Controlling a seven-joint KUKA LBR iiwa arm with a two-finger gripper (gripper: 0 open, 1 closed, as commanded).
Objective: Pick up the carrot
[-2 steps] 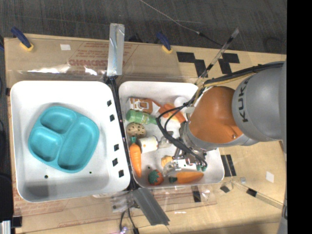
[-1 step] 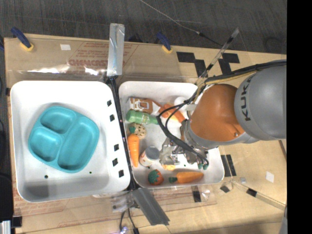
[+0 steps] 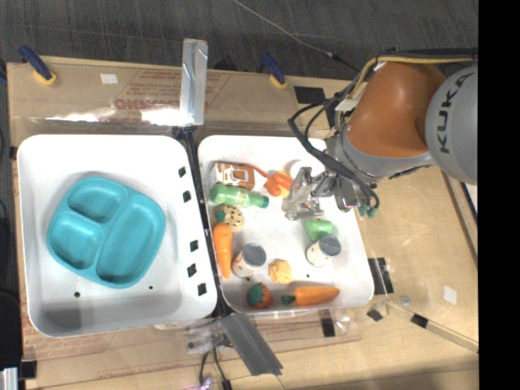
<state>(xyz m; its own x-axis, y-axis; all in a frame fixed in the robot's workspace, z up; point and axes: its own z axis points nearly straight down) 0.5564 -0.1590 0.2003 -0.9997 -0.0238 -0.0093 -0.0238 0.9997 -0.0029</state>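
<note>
The claw [image 3: 303, 200] hung low in the right bin [image 3: 357, 260], mid-clutter, while one carrot [image 3: 222, 249] lay along the left wall and a second carrot [image 3: 314, 295] by the front wall. Best bet, I'd say: swing across and straddle the carrot's thick middle. Fingers blurred into glare, open or closed I couldn't tell

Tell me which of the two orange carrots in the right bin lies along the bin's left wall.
The orange carrot standing lengthwise beside the left wall of the right white bin. The other orange carrot lies crosswise near the bin's front edge.
</note>
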